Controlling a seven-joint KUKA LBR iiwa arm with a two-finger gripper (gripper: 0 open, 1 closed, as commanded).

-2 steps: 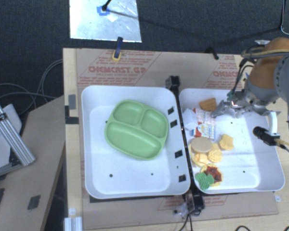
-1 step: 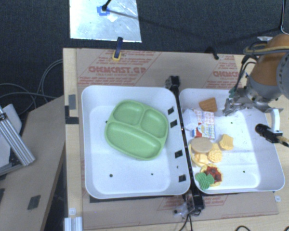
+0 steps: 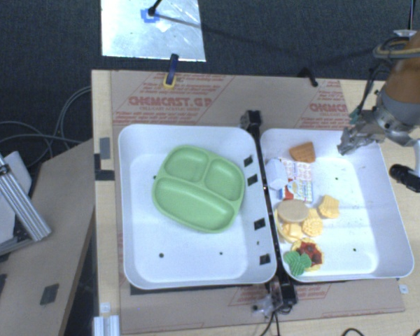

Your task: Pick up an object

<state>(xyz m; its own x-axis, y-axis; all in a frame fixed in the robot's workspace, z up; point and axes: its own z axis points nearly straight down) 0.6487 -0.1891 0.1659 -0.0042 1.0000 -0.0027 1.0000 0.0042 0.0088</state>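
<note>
Hovering metal jaws (image 3: 351, 143); glossy divided green plate (image 3: 199, 187).

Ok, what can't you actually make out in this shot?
- Gripper: small and blurred over the right bin; its state can't be read.
- Arm: cut off by the right edge.
- Packet: print too small to read.
- Food pile: pieces overlap, hiding lower ones.

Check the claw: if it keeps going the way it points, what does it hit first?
Likely bare floor of the right bin. The claw points down-left over the bin's far right part; the orange wedge lies further left, probably off that line. Depth is unclear.
</note>
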